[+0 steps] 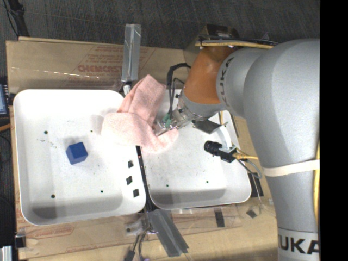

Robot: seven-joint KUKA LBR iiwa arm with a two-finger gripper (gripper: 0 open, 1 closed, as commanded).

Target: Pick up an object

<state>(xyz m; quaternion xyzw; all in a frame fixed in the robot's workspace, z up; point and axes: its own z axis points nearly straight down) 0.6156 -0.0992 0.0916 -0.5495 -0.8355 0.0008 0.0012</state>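
From where I stand, the shared rim where the two white bins meet is the thing to go by. A pink cloth lies crumpled across that rim at its far end. Part of it spills into the left bin and part into the right bin, and one corner rides up over the bins' back edge. The gripper is down in the right bin just beside the rim, touching the cloth on that side. I cannot tell whether it is open or closed, or whether it has hold of anything. The grey arm, with its orange band, leans in over the right bin's side away from the rim. A blue cube sits alone on the floor of the left bin, well apart from the rim and clear of the cloth. Brown cardboard shows beyond the rim's far end
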